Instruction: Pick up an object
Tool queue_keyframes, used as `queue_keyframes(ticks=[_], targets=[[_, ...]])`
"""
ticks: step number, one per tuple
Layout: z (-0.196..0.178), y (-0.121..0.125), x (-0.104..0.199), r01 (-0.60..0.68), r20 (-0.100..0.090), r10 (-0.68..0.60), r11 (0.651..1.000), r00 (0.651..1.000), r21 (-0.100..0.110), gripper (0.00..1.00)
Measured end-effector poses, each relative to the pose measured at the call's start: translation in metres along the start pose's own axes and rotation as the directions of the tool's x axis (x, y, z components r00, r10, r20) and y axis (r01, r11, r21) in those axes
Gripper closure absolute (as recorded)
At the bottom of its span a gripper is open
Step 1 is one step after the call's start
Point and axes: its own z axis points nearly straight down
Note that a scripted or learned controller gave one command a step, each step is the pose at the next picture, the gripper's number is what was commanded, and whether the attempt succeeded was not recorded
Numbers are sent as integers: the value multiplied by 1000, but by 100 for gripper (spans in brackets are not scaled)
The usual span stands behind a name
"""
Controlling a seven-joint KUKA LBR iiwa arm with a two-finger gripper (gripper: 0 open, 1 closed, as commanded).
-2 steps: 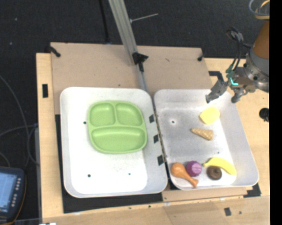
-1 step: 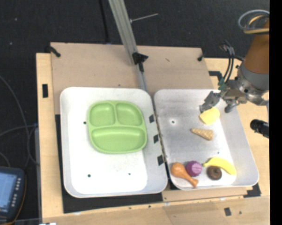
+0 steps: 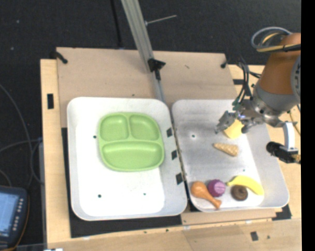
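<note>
Gripper (image 3: 234, 123) pinching yellow chunk (image 3: 232, 130) between fingers – tan wedge (image 3: 226, 149) just below it, banana (image 3: 247, 184) further down.

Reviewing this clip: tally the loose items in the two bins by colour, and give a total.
Green: 1, the divided plate in the left bin
Yellow: 2, the block at the gripper, and the banana
Tan: 1, the wedge
Orange: 1, the drumstick-shaped piece
Purple: 1, the round piece
Brown: 1, the doughnut
Total: 7
</note>
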Motion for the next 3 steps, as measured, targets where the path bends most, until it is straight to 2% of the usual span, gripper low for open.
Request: queue_keyframes(ticks=[1,2,3], targets=[[63,-1,3,0,0,0,1000,1000,1,0],[47,1,1,-5,1,5,1000,1000,-8,100],[-17,2,2,5,2,-5,1000,1000,-12,100]])
